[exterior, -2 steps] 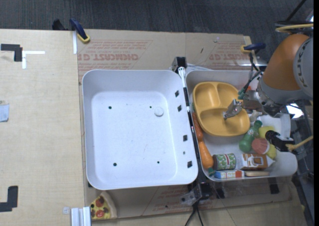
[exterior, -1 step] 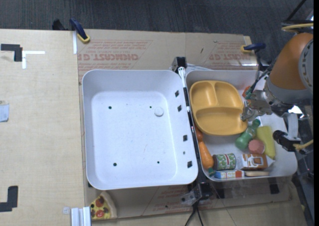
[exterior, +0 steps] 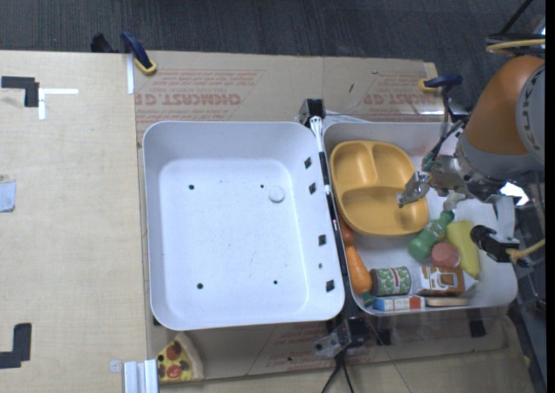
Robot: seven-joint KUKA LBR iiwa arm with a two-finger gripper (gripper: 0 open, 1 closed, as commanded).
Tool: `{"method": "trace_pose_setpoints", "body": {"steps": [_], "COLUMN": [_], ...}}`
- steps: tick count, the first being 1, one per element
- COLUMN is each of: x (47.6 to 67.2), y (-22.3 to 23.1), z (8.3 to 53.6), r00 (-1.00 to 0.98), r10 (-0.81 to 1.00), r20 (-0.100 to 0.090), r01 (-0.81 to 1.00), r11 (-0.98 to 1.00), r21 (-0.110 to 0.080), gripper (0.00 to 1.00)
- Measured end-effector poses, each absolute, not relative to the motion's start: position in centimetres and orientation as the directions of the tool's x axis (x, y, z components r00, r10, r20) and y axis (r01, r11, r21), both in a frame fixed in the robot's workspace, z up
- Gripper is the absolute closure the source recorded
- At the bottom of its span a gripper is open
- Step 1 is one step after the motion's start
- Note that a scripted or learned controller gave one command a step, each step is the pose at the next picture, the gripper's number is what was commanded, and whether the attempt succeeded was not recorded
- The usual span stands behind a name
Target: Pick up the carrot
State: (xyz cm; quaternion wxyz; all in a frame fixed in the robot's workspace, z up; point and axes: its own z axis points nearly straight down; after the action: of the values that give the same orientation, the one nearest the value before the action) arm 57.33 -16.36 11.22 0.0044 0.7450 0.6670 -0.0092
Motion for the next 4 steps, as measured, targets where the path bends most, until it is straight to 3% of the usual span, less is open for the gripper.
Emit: {"method": "trace_pose_setpoints", "body": {"steps": [1, 2, 3, 4], "x": [57.4, 57.4, 57.4, 51.4], "y": [-16.5, -16.5, -20.3, -17.6], "z": [12.2, 12.2, 9.2, 9.2], "r00": [0.112, 0.112, 0.461, 0.698], "r10": [0.993, 0.993, 0.887, 0.716], "r20": [-0.021, -0.021, 0.009, 0.000], "r01": [0.994, 0.994, 0.887, 0.716], "r11": [-0.112, -0.112, -0.461, -0.698], "r21": [-0.004, -0.004, -0.006, -0.002], "gripper": [1.00, 0.00, 0.00, 0.00]}}
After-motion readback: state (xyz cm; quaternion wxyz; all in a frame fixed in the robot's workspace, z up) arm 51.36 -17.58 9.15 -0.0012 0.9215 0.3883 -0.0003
